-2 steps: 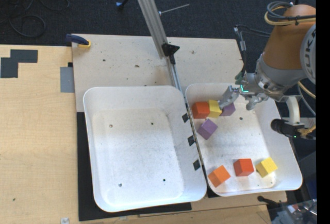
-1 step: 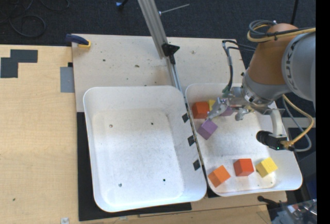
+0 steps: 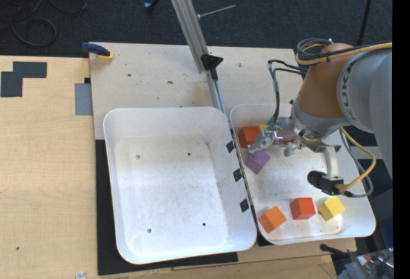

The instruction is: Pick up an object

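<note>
Nothing looks picked up yet: all the blocks lie on the floor of the right bin (image 3: 359,223), so the grasp and lift are left. The tool (image 3: 268,138) sits low at the bin's upper left, beside the red-orange block (image 3: 248,136) and just above the purple block (image 3: 257,161); whether it is open or closed I cannot tell. The arm (image 3: 333,95) reaches in from the right, wrist bent down. An orange block (image 3: 273,218), a red block (image 3: 302,208) and a yellow block (image 3: 331,207) lie near the front rim.

Blocks crowd the right bin (image 3: 359,223) (near edge and left wall); its middle lies open.
</note>
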`<move>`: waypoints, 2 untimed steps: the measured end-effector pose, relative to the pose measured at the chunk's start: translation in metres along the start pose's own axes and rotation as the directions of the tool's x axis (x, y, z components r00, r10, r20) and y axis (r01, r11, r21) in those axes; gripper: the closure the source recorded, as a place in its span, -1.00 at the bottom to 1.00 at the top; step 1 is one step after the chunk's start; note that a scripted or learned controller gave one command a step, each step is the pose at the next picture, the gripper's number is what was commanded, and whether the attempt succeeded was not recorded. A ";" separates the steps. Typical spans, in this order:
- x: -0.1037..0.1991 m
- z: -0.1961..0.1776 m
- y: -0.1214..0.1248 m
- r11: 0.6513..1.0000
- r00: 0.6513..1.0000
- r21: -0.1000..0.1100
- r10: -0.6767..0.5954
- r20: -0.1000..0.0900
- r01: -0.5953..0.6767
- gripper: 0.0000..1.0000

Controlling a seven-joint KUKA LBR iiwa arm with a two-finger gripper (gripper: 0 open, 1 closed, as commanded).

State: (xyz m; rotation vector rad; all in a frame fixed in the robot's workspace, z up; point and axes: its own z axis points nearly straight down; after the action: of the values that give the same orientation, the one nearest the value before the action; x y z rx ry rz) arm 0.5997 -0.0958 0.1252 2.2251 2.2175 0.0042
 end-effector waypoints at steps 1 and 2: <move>0.000 0.011 0.000 1.000 1.000 0.000 0.002 0.002 -0.002 -1.00; -0.003 0.005 -0.002 1.000 1.000 0.007 0.011 0.001 -0.011 1.00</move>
State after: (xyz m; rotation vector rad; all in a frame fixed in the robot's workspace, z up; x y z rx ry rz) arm 0.5978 -0.0984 0.1203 2.2408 2.2079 -0.0039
